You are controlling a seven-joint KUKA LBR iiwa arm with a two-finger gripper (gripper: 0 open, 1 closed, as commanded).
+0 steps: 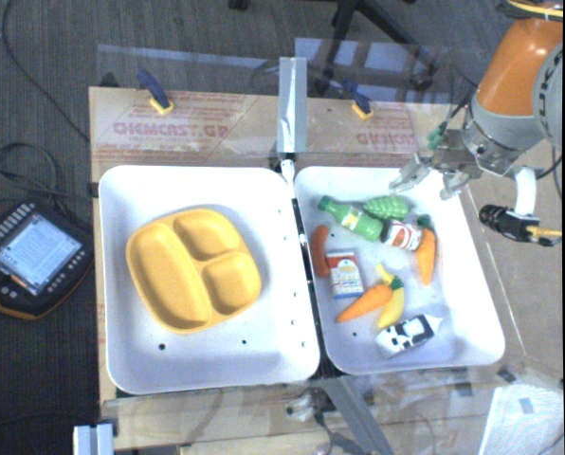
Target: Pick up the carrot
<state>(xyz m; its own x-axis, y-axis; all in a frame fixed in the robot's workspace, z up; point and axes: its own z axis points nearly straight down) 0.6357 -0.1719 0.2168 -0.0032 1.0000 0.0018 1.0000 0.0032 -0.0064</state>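
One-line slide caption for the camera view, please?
Gripper open above right bin's far edge; carrot lies untouched among toy food.

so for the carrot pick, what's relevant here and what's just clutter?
Relevant:
- orange toy carrot, mid right bin
- second orange carrot, near right wall
- two-finger gripper, above the bin's far edge

Clutter:
- green plastic bottle
- small red-and-white carton
- yellow divided plate, left bin
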